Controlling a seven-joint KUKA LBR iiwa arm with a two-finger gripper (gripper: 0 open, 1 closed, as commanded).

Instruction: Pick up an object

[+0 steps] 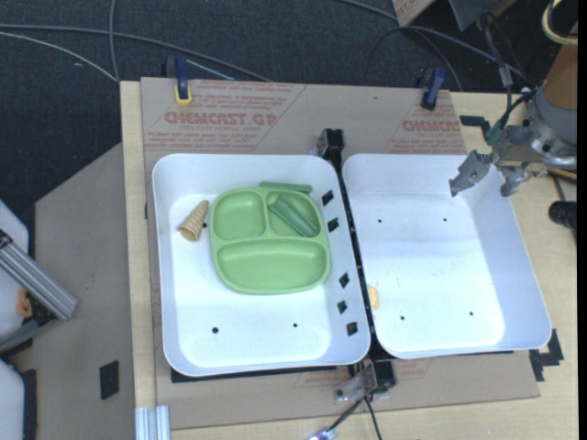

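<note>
Table (229,108) first: a brown board carrying both bins. Right bin (431,273) directly beneath the fingers (461,180), which hang over its far corner, spread wide with nothing between them; only bare white floor below. Left bin (248,337) across the centre divide, well away from the fingers toward the view's left, and holding everything worth taking.

Inside it, a green divided plate (266,269), lying flat and probably too broad and low for a clean pinch. In the plate's compartment nearest the fingers, a long green piece (295,214), lying at a slant. Beyond the plate, farthest from the fingers, a small tan cone (193,220) resting on the bin floor, just beside the plate's rim. Nearer and lower in the view, a tiny yellow bit (372,296) tucked against the divide, too small to identify.

To do this step well: carry over the divide before descending, keep the spread as it is, and choose the cone or the long green piece. For the cone, turn the wrist so the fingers close across its narrow width, clear of the plate's edge. For the green piece, straddle it crosswise and mind the compartment ridges. Close only once low enough.
</note>
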